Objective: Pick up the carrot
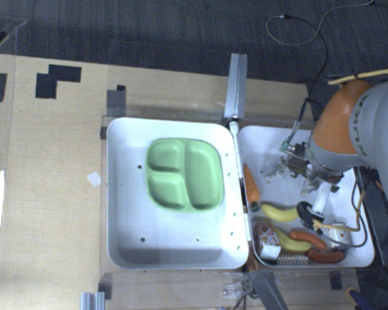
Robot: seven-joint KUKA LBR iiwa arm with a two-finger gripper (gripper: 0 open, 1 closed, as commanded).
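Observation:
The carrot (pixel 250 185) is orange and slim and lies lengthwise against the left wall of the right bin (pixel 265 140). My gripper (pixel 275 170) hangs over the middle of that bin, a short way to the right of the carrot and apart from it. Nothing shows between its tips. The grey arm with its orange band (pixel 340 120) comes in from the right.
A green divided plate (pixel 184 172) sits in the left bin (pixel 124 199). Near the front of the right bin lie a yellow banana (pixel 279 213), a second banana (pixel 291 244), two red sausages (pixel 309 238) and a small packet (pixel 266 236).

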